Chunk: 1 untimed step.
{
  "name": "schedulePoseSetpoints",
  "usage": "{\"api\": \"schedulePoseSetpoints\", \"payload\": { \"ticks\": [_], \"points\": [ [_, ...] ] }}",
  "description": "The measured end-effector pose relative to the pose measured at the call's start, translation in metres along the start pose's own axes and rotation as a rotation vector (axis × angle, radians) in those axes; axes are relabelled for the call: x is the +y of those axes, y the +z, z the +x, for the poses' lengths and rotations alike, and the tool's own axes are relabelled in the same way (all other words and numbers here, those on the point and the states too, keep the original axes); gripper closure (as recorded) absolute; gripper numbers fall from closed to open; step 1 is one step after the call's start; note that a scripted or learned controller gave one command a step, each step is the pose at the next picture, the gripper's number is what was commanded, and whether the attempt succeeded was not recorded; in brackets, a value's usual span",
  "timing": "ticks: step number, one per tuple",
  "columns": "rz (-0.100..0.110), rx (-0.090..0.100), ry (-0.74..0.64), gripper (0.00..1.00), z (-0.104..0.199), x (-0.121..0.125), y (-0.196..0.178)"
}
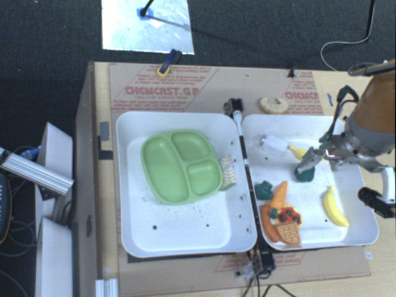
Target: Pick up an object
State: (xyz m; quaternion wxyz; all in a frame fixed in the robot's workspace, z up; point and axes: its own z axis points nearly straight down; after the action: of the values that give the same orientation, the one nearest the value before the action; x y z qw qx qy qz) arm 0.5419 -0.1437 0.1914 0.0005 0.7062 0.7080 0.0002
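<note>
My gripper (314,158) hangs over the right bin (359,184), reaching in from the right. Its tip is just above and touching or nearly touching a dark green lump (304,174). Left of it lie a small yellow piece (297,151) and a white bottle-like object (273,145). A banana (335,207) lies toward the bin's right front. A carrot (278,194), a teal piece (264,189) and an orange dish with a waffle and berries (283,223) sit at the bin's front left.
The left bin (185,234) holds a green divided plate (181,166) and a small patterned object (228,171) by its right wall. A tan ring-shaped thing (273,105) lies on the bench behind the right bin.
</note>
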Motion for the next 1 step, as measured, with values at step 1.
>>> {"api": "schedulePoseSetpoints", "payload": {
  "ticks": [1],
  "points": [
    [-0.001, -0.001, 0.002, 0.00, -0.0417, -0.0188, 0.1070]
  ]
}}
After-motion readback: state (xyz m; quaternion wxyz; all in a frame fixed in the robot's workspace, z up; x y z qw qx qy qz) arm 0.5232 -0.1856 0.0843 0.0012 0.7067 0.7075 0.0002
